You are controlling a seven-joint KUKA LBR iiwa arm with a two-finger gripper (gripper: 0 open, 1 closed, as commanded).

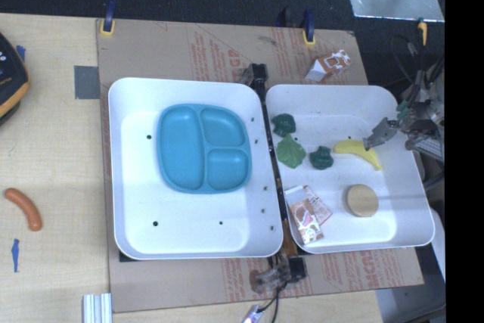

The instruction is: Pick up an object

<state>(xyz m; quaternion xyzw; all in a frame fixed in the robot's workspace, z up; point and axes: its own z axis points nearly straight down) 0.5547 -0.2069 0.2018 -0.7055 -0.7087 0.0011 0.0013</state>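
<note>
Nearest the camera: a crinkled snack packet [308, 216] is lying at the near left corner of the right bin [408, 234], and a round tan disc [362, 200] is sitting just to its right. Farther back in that bin a yellow banana [358, 152] is resting, with three green leafy pieces [291, 153] spread out to its left. The gripper [380, 135] is reaching in from the right edge and hovering just beside the banana's right end; whether its claw is open or closed, I cannot tell from here. Nothing is showing between its tips.

The left bin [128, 163] is holding a blue divided plate [203, 147]. A sausage [24, 208] is lying out on the bench, far left.

Judgement: the banana is looking like a light, stiff toy with a smooth, possibly slippery skin. Taking it across the thick middle of its curve seems safest, as the tapered ends are likely to slide out.
</note>
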